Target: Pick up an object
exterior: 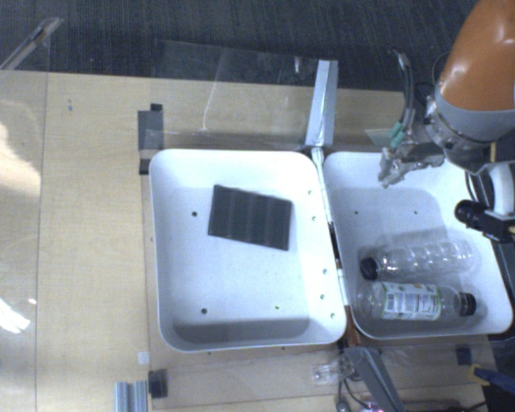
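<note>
Left bin (167, 230): shallow white tray with rounded corners and smooth walls, holding a dark, flat, rectangular ribbed pad (250, 217) that lies slightly askew.
Right bin (352, 187): the same white moulded shape, touching the left bin along its inner edge.
Upper bottle (416, 258): clear ridged plastic, on its side near the bin's front, dark cap toward the left.
Lower bottle (418, 301): clear plastic, on its side just beside the upper one, dark cap toward the right; it wears a pale label with print too small to read.
Arm (489, 54): grey body with a glossy orange band, bent in from the right.
Gripper (393, 168): metallic, over the right bin's far corner (well apart from both bottles); whether its fingers stand apart or together cannot be told.
Bench (77, 256): pale wood grain.
</note>
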`<state>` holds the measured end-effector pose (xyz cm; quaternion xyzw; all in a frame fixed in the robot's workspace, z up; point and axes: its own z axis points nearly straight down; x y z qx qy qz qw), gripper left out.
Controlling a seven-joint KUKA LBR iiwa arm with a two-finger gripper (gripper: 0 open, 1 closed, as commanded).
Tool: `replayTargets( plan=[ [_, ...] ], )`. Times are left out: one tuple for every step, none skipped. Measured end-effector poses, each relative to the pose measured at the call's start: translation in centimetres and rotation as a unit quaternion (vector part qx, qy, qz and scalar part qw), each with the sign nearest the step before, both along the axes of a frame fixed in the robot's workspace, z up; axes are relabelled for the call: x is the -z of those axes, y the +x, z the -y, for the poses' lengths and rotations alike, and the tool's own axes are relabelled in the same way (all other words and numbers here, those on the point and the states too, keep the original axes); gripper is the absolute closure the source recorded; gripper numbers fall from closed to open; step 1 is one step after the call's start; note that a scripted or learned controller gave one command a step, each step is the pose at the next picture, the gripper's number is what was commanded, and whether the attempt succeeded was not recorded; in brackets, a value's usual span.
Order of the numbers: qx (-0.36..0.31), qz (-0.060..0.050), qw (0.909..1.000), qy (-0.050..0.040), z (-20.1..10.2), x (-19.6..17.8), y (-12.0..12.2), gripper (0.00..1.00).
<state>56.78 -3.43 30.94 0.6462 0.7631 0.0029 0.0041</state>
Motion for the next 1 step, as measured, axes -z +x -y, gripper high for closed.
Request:
replayTargets(
  plan=[
    [-0.003, 0.003, 1.0000, -0.0005, -0.14, -1.08, 0.17, 1.00]
  ],
)
